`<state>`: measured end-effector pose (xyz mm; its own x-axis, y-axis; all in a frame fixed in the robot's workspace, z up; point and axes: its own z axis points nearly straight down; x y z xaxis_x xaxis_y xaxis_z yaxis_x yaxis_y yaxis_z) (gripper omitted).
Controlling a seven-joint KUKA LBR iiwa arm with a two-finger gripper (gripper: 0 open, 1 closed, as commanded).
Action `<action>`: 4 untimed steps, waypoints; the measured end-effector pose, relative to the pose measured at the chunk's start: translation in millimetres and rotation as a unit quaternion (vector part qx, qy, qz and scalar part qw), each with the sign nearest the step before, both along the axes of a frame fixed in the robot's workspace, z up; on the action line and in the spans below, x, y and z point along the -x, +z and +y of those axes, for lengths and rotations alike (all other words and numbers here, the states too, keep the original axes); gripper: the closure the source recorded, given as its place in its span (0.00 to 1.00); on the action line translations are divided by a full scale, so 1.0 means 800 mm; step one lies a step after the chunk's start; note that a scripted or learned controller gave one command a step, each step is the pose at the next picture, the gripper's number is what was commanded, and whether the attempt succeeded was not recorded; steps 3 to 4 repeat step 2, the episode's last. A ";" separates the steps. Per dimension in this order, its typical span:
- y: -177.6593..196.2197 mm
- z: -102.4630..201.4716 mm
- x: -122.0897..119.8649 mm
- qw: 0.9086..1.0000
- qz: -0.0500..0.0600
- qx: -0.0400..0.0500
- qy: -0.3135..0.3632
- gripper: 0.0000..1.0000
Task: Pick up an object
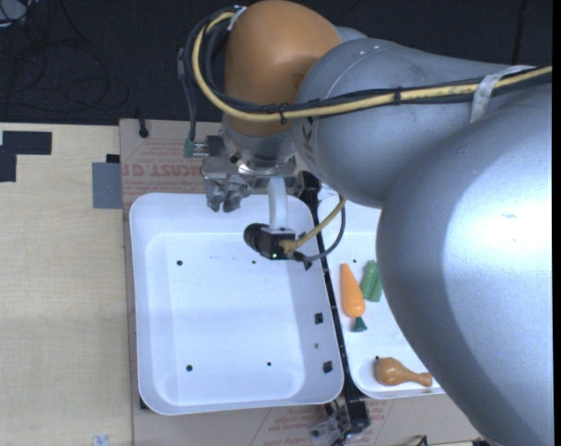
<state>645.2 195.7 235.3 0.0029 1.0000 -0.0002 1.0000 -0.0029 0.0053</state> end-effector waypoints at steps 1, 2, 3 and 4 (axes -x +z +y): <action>0.004 0.001 0.002 1.000 0.005 0.001 0.001 1.00; 0.015 0.000 0.001 1.000 0.006 0.001 0.001 1.00; 0.015 0.000 0.001 1.000 0.006 0.001 0.001 1.00; 0.015 0.000 0.001 1.000 0.006 0.001 0.001 1.00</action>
